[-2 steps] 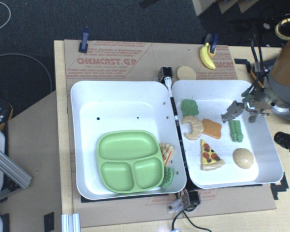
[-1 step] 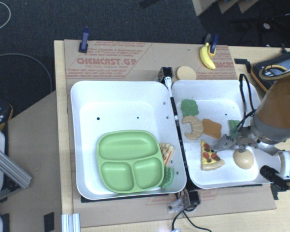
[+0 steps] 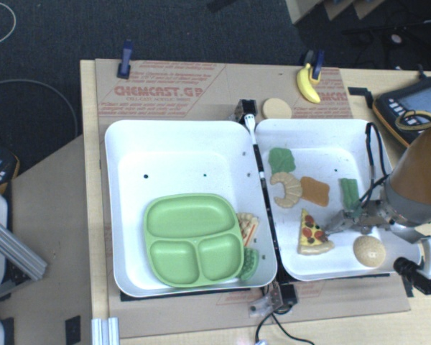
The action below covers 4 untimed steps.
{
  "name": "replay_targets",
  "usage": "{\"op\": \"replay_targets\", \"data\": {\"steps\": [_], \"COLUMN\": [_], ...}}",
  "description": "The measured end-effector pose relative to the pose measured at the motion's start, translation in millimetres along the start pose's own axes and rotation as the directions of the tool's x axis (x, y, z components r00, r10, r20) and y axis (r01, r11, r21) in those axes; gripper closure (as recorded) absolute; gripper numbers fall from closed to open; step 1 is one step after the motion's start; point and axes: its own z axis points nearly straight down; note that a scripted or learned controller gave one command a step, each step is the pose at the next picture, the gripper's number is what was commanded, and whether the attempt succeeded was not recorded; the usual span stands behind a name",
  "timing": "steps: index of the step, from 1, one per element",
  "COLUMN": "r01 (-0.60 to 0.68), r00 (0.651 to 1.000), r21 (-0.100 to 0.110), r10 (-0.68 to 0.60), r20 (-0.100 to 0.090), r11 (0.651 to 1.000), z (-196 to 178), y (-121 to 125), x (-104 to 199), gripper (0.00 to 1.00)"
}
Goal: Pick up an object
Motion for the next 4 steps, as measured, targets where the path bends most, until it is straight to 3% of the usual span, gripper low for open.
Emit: {"op": "replay_targets", "data": {"steps": [1, 2, 4], "r01": [0.01, 0.002, 0.002], "r00": [1.0, 1.0, 1.0], "r21": [0.0, -0.002, -0.002], "r10": [-0.01, -0.002, -0.002], "r20": [-0.004, 0.001, 0.0], "r11": [1.0, 1.0, 1.0], "z": [-0.5, -0.5, -0.5], "y": [-1.4, -1.9, -1.9], "x": [79.6, 71.9, 85.7], "gripper": [0.0, 0.0, 0.0]}}
